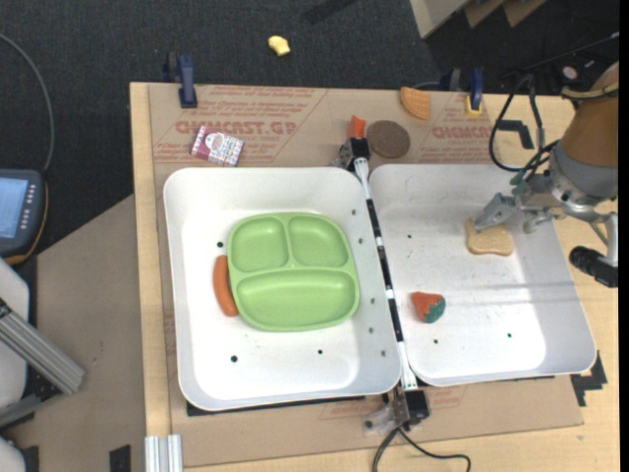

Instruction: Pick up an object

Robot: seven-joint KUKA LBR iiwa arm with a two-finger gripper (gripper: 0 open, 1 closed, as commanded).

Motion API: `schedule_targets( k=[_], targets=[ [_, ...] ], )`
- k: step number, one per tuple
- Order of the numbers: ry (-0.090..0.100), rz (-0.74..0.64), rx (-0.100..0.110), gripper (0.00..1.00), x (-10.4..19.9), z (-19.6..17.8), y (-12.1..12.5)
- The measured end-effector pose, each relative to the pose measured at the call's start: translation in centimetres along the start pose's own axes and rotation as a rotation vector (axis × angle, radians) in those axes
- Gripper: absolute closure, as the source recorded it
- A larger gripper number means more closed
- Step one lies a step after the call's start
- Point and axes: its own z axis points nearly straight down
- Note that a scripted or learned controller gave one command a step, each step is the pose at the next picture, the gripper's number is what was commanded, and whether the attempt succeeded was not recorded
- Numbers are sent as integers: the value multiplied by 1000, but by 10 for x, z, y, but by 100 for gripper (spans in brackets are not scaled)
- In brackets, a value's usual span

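You look down at a slant on a counter (pixel 147 264) bearing two white bins side by side. The left bin (pixel 197 362) holds a green tray (pixel 292 270) with three compartments, and an orange carrot (pixel 224 285) lies touching the tray's left edge. In the right bin (pixel 550 342) a tan slice of toast (pixel 490 241) lies near the upper middle, and a small strawberry (pixel 428 306), red with a green end, lies below and to its left, well apart from it. Your arm (pixel 590 146) reaches in from the right, and its claw (pixel 509 212) hangs just above the toast, at the toast's upper edge. You cannot tell from this angle whether the claw is spread or pressed together, nor whether it touches the toast. Behind the bins, on the counter, sit a brown disc (pixel 390 139), an orange wedge (pixel 416 102) and a small pink card (pixel 216 145). A yellow piece (pixel 280 44) lies on the dark floor beyond.
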Motion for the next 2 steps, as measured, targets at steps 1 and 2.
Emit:
schedule_targets(
  k=[1,2],
  targets=[
    [-6,-5,-2,0,55,21,-8],
    [-7,-2,-9,0,8,-7,51]
  ],
)
